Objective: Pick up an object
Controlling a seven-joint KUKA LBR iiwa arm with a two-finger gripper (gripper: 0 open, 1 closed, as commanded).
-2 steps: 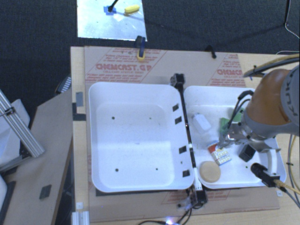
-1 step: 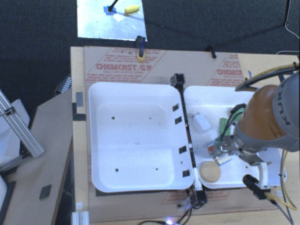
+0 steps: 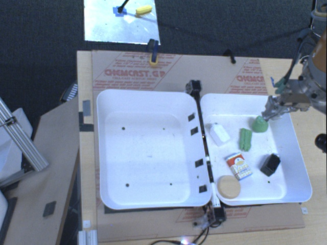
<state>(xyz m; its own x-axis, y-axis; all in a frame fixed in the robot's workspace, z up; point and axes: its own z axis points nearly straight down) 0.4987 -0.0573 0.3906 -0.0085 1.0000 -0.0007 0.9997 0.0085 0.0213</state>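
camera view looks down on 2 shallow white bins on the tabletop (image 3: pixel 127 70). the left bin (image 3: pixel 148 152) is smooth moulded plastic with rounded corners. the right bin (image 3: pixel 291 152) holds 6 small things: a round green piece (image 3: pixel 260 125) in the upper right of the frame, a ribbed green block (image 3: pixel 246 139) below it, a white soap-like block (image 3: pixel 220 133), a printed red and white carton (image 3: pixel 238 166), a matte black angular piece (image 3: pixel 270 164), and a tan disc (image 3: pixel 229 187) at the lower edge.

the claw (image 3: pixel 269 114) sits at the right of the frame, its tip just beside or touching the round green piece; i cannot tell which, nor whether it is open or closed. by my judgement the pick is not done: every object looks to be resting in the bin, so the grasp and lift are left.
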